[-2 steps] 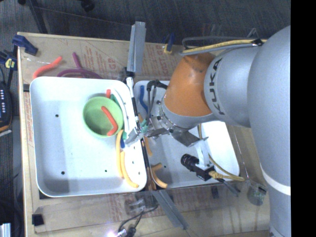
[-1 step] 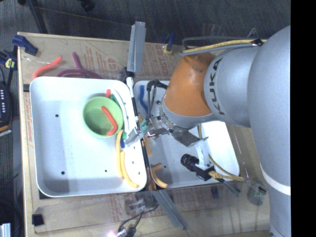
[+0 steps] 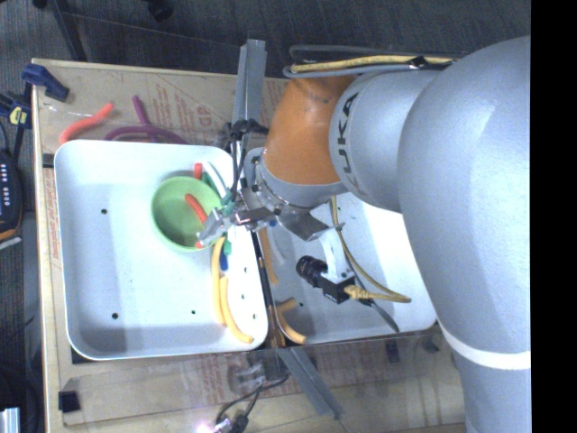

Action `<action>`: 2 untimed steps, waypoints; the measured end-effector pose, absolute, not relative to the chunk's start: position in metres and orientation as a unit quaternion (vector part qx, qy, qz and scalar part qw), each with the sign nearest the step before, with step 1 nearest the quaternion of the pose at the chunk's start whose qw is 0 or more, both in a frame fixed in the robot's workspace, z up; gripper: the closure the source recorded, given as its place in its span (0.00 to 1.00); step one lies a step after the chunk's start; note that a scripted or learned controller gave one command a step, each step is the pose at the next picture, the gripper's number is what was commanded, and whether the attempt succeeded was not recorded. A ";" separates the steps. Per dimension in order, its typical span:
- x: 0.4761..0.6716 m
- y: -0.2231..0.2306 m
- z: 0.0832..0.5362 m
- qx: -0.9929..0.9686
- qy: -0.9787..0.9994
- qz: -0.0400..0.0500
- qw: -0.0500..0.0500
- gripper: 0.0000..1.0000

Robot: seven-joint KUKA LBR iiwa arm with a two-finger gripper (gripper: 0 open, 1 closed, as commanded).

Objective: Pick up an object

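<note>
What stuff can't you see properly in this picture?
- Right bin: mostly covered by the big grey arm in the camera view.
- Gripper: small and dark against the green bowl, so its state is unclear.
- Bowl's right rim: hidden behind the gripper.
- Yellow tube in the left bin: its top end is lost under the gripper.
</note>
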State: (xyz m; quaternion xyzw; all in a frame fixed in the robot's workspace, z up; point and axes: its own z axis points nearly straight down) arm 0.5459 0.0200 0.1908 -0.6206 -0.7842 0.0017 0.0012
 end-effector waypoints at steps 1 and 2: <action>0.576 0.023 0.191 -0.606 -0.796 0.001 0.001 0.00; 0.646 0.026 0.191 -0.578 -0.816 0.001 0.001 0.00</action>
